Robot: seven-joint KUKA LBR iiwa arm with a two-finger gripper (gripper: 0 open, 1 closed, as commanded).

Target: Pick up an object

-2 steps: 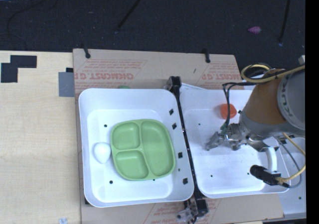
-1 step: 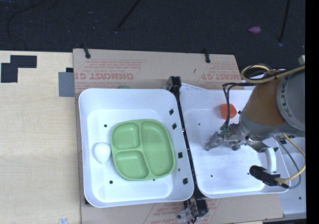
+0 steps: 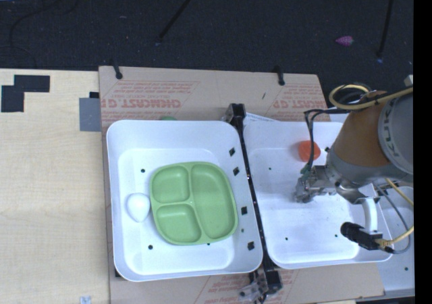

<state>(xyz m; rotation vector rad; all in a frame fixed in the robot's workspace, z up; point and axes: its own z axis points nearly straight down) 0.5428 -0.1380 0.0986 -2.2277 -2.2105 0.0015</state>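
In the right bin (image 3: 290, 245), near its far edge, sits a small round orange object (image 3: 308, 150), smooth and plain, partly hidden by my arm (image 3: 368, 140). My pincer (image 3: 305, 190) hangs low over the bin's middle, just near-side of it; I cannot tell its state. Over in the left bin (image 3: 128, 140), a green divided plate (image 3: 193, 202) lies centred, a white egg-like piece (image 3: 138, 206) touching its left edge.

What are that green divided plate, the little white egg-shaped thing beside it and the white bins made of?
The green plate looks like moulded plastic: even colour, soft sheen, rounded compartment walls. The white egg-shaped thing is smooth and matte, perhaps plastic or foam; too small to tell. The bins look like thin formed plastic, with glossy, rounded rims.
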